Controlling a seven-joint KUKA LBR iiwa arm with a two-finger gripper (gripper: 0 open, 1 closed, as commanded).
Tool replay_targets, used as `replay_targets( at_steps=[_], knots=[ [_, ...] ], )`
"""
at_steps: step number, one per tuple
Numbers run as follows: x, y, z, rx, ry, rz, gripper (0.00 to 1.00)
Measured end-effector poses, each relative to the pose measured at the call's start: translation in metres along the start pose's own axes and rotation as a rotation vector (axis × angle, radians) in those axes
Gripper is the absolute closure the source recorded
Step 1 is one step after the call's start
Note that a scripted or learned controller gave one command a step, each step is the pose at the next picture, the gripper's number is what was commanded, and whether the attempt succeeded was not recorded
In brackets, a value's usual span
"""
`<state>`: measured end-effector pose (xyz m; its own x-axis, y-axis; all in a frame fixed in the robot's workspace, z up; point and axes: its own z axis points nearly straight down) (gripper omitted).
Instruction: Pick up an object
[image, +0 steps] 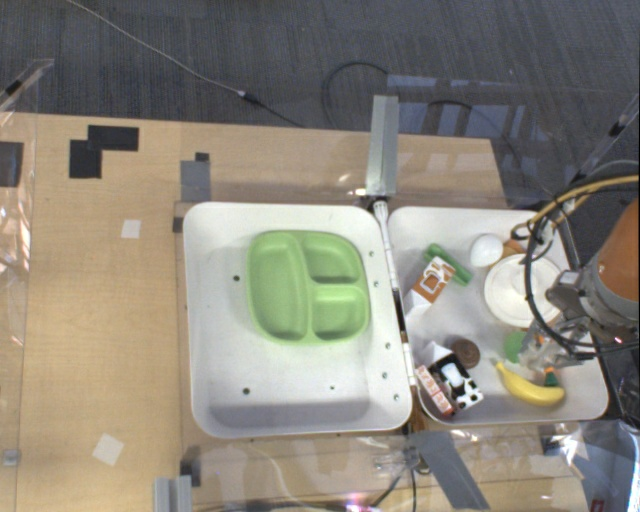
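We are viewing two white bins side by side in the middle of the frame. The left bin (215, 330) is holding a green divided tray (305, 287) lying flat near its centre. The right bin (440, 225) is holding the loose objects: a small orange-and-white carton (432, 281) with a green item (449, 263) touching its upper right, a white egg-shaped object (485, 250), a white bowl (512, 290), a brown round object (464, 352), a black-and-white packet (452, 388) at the lower left corner, and a yellow banana (530, 387) along the lower edge. The arm (612, 270) is entering at the right edge of the frame, and the gripper (548, 352) is hanging low between the bowl and the banana. We are unable to tell how it is set.
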<state>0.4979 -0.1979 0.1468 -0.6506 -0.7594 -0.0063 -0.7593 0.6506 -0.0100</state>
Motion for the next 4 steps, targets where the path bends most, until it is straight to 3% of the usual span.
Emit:
replay_targets(
  at_steps=[1,2,3,4],
  knots=[
    [0.0,0.001,0.001,-0.002,0.0,0.0,0.0],
    [0.006,-0.002,0.056,0.009,-0.006,-0.114,0.0],
    [0.006,-0.002,0.057,0.008,-0.004,-0.141,0.0],
    [-0.035,-0.051,0.058,0.003,-0.003,-0.176,0.0]
  ],
)
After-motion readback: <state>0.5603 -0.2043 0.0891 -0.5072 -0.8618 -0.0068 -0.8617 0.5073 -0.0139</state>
